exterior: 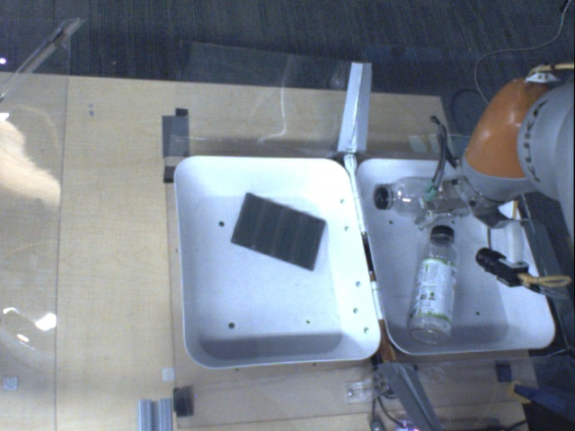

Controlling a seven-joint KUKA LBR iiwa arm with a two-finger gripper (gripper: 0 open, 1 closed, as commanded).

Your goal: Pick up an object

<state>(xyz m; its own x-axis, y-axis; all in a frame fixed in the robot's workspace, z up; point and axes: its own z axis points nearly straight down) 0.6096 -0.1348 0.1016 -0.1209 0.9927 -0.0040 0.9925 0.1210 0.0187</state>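
- Two shallow white bins sit side by side on a pale wooden bench (90, 268); both are smooth plastic with rounded corners and small dark holes in their floors.
- The left bin (202, 330) holds one thing: a flat dark grey rectangular pad (279, 231), matte with faint ribbing, lying tilted near the bin's upper middle.
- The right bin (530, 326) holds two clear plastic bottles.
- The first bottle (432, 284) lies lengthwise in the middle of the bin, black cap toward the top, with a pale label with greenish print around its body and a rounded see-through base toward the near wall.
- The second bottle (404, 197) lies crosswise near the far wall, its dark cap pointing toward the divider between the bins; it is glossy and clear.
- The two bottles lie close together, the upright-lying one's cap just below the other's body.
- One grey arm (548, 146) with a rounded orange band reaches in from the right over the right bin's upper corner.
- The gripper (442, 203) sits right at the crosswise bottle's wide end, overlapping it; I cannot tell how its pincer stands.
- One clear plastic sheet (36, 241) stands over the bench's left side, catching glare.
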